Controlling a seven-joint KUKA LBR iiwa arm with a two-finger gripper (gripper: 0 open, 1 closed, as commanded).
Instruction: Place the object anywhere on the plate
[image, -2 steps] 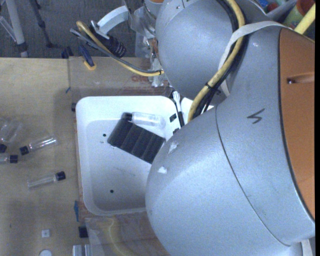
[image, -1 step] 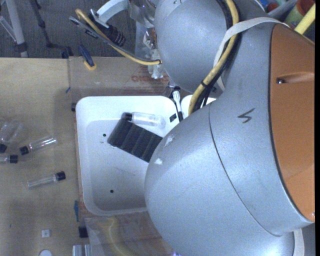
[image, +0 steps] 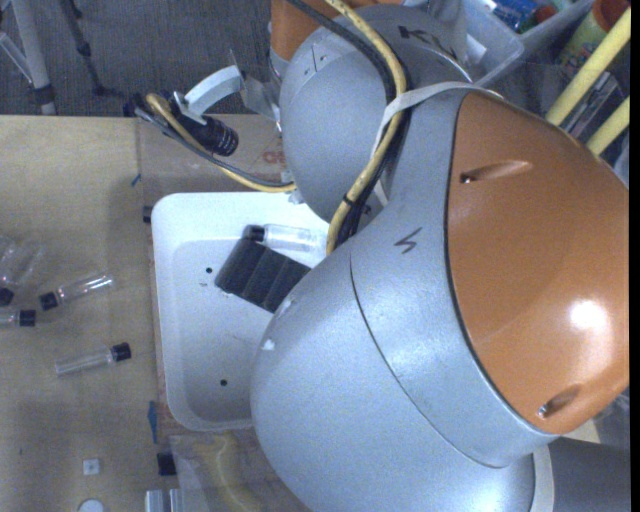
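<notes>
My grey and orange arm (image: 450, 300) bulks across the middle and right of the camera view and hides most of both bins. From under it a black ribbed part (image: 258, 275), probably my gripper, reaches into the left white bin (image: 190, 330). Just above that part, a clear tube with a black cap (image: 287, 238) lies at the bin's far side. I cannot tell whether it is touching the black part. Small dark specks dot the bin's floor.
Several clear vials with black caps (image: 90, 357) lie loose on the wooden bench (image: 60, 180) left of the bin. A bundle of yellow and black cables (image: 200, 135) runs behind the bin's far edge.
</notes>
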